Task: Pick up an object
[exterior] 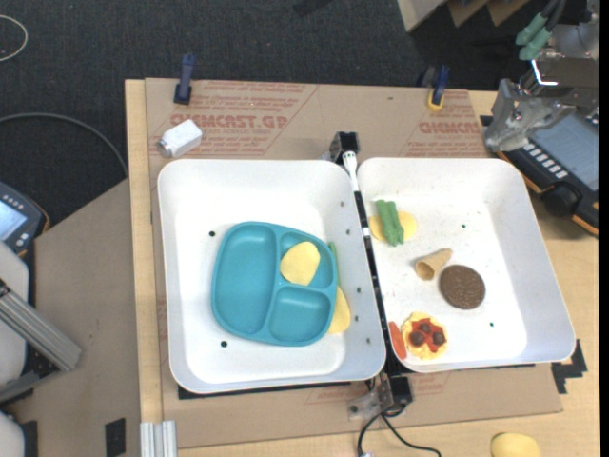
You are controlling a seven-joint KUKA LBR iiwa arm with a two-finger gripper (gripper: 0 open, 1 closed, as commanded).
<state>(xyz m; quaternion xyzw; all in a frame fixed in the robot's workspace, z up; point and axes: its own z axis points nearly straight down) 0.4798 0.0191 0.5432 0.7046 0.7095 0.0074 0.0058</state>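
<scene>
White bins sit side by side on the counter (285,112), and nothing has been lifted yet. The gripper (519,122) hangs at the upper right of the frame, outside the right bin (504,184); whether it is ready to grasp I cannot tell. Candidates lie untouched in that bin: a green piece (387,221), a small cone (433,263), a brown disc (462,287) and a red-topped piece (425,334). At centre left, a teal tray (252,288) carries a yellow piece (301,263). Approach, grasp and lift all remain.
</scene>
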